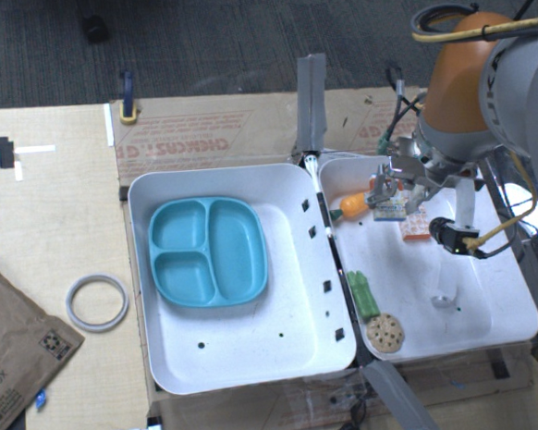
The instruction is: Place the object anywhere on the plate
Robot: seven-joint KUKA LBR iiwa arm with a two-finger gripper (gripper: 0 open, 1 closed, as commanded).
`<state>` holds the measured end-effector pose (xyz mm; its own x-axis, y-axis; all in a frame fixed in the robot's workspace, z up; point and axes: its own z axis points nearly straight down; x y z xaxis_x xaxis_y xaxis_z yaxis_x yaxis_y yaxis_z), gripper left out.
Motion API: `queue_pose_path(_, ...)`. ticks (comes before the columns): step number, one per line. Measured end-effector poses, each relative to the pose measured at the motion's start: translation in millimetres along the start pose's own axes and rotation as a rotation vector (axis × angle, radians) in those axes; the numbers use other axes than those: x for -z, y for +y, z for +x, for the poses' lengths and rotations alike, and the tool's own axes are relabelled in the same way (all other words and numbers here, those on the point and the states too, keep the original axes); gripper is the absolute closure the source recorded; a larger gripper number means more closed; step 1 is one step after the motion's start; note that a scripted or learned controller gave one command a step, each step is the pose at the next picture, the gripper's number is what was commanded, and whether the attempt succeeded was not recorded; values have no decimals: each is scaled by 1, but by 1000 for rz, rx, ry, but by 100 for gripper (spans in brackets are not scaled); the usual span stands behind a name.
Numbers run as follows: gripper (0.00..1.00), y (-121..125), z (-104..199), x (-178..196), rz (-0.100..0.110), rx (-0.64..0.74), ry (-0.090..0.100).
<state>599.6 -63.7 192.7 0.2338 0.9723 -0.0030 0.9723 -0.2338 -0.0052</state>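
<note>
In the right bin, nearest you, a cookie lies beside a green piece. The blue plate sits in the left bin. Farther back, the gripper hangs by an orange object; you cannot tell its grasp.

I can see red letters, upside down, on the cardboard sheet behind my bins, too faint to read. The brown box at the left says "BOX" near its edge.
</note>
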Motion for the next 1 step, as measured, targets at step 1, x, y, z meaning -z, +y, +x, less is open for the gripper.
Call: queue_pose_path(1, 100, -21, 59, -3, 0, 159, 0)
